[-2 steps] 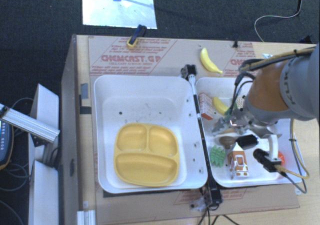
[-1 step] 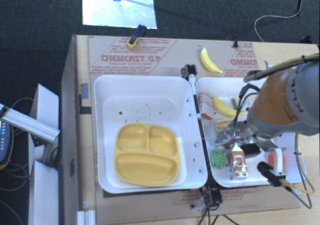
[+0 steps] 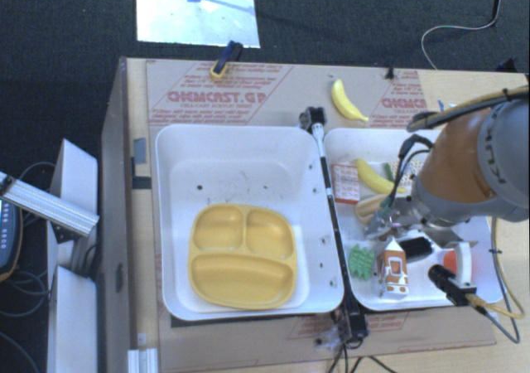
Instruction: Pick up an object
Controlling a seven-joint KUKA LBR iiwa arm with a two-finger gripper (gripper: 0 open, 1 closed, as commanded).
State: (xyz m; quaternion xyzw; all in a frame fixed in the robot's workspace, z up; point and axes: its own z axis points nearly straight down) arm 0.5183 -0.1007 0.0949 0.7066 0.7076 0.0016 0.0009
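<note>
My gripper (image 3: 387,226) hangs low over the middle of the right bin (image 3: 348,143), at the end of the grey and orange arm coming in from the right. Just below it stands a small orange and white carton (image 3: 394,268). A green toy (image 3: 361,261) lies to the carton's left. A yellow banana (image 3: 373,176) and a red and white packet (image 3: 345,183) lie toward the bin's back. A tan piece (image 3: 368,208) sits right beside the gripper's left side. A red thing (image 3: 450,260) lies at the right, partly hidden.
The left bin (image 3: 174,197) holds a yellow divided plate (image 3: 243,255). A second banana (image 3: 348,103) lies on the bench behind the right bin. A yellow and black tool (image 3: 224,60) rests at the bench's back edge.
</note>
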